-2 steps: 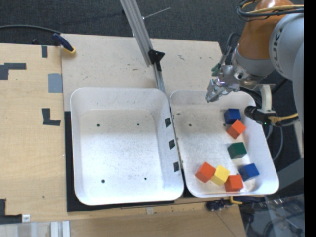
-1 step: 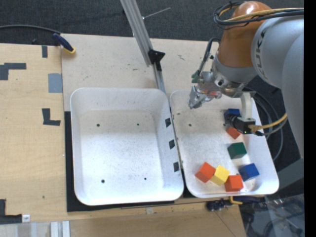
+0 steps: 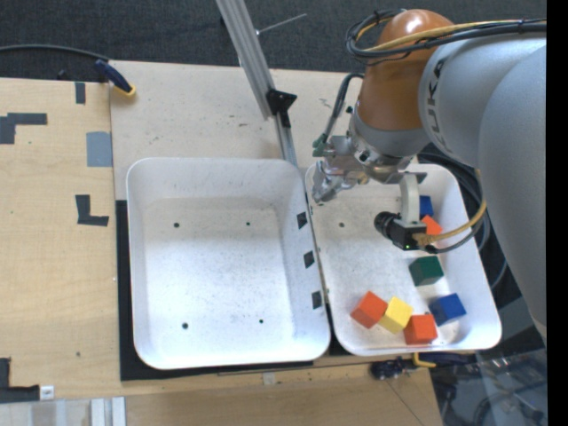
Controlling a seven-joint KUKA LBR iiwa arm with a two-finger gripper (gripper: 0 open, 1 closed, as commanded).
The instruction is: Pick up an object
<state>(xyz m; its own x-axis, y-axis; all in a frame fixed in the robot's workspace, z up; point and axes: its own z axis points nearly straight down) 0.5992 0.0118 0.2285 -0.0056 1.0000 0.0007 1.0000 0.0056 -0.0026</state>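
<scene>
From my remote seat I see a pale wooden bench with grey tape marks at left, dark carpet beyond its far edge.

From where I stand the arm runs off the top and right edges, so its base is cut away. Its wrist covers the far part of the right bin. The gripper hangs at that bin's far left corner, too small and cluttered to read. A blue block and an orange piece peek out from behind a white bracket, mostly hidden. The slanted metal rail leaves the top edge. Along the bottom, dark hardware beneath the bins is cropped and indistinct.
</scene>
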